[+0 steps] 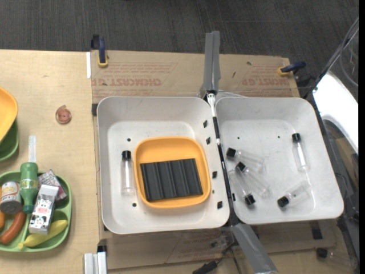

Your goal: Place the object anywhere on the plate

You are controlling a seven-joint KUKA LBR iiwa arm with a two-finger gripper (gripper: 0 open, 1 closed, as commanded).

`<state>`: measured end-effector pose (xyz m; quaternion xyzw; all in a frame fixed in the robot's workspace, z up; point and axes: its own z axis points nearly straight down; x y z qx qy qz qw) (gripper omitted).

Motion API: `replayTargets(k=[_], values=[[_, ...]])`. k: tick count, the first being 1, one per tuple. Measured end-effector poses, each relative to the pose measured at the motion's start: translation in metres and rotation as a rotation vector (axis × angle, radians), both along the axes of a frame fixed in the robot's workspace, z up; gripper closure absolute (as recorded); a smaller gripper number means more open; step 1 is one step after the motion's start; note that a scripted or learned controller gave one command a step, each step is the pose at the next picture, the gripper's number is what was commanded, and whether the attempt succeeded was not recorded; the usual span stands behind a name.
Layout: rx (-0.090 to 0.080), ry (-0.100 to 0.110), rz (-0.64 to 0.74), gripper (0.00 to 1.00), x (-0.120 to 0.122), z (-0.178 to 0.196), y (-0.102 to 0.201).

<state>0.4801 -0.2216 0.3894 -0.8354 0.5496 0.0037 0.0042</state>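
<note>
In the left bin a plate sits centred, one vial just left of it; five vials lie in the right bin.

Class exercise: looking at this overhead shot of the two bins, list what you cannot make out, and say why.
- Vial count in the right bin: clear glass vials overlap against white.
- Vial contents: too small.
- Yellow bowl: cut by the left edge.
- Carton print on the green plate: too small.

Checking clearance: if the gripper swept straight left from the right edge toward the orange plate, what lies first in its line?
Probably the right bin's rim, then the capped vial; height is unclear.
</note>
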Motion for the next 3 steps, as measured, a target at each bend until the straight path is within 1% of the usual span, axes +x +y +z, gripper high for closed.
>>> replayTargets(k=[1,2,3], values=[[0.0,0.0,0.001,0.0,0.0,0.0,0.0],[-0.006,-0.003,0.339,0.0,-0.001,-0.041,0.014],[-0.002,-0.004,0.342,1.0,0.001,-0.033,0.015]])
